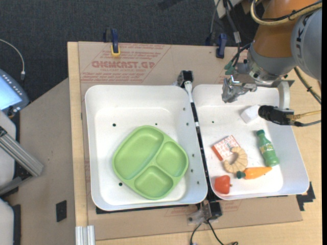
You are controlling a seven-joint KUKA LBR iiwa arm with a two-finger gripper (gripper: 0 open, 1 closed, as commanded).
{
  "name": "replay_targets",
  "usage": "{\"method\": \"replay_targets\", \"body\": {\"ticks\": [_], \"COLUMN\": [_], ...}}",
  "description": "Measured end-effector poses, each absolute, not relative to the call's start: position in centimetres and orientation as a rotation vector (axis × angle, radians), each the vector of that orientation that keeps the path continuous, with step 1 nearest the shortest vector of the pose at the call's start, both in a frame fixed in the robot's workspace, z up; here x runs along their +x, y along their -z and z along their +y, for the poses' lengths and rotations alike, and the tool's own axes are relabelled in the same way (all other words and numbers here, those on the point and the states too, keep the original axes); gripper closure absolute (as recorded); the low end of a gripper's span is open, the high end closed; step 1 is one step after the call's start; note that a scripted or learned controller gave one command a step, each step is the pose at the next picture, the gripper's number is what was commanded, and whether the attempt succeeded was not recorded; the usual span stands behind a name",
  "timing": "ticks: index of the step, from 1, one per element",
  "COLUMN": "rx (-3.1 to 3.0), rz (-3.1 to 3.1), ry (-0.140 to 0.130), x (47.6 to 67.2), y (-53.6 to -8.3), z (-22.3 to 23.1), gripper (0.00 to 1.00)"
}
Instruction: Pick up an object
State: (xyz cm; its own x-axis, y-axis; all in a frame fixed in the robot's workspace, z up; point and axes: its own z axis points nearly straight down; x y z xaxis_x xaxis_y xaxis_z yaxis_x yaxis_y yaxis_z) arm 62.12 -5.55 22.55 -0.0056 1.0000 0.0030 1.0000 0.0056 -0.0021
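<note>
The right bin (214, 98) holds a red and white packet (225, 147), a tan ridged pastry (236, 160), a green bottle (267, 148), an orange carrot (257, 172), a red pepper (222, 185) and a white block (249, 114). My gripper (232, 92) hangs over the far part of this bin, left of the white block and well above the packet. Nothing shows between its metal fingers.
The left bin (97, 106) holds a green divided plate (149, 162). A black ridge (193, 119) separates the two bins. A black camera mount (276, 114) with cables juts over the right bin's far right. Blue clamps (115, 40) sit on the cardboard's far edge.
</note>
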Motion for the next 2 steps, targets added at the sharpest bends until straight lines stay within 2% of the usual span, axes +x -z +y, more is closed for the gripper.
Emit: {"method": "replay_targets", "body": {"ticks": [2], "rx": [-2.214], "rz": [-2.229], "ry": [0.005], "x": [62.2], "y": [-23.6], "z": [4.5], "gripper": [1.0]}}
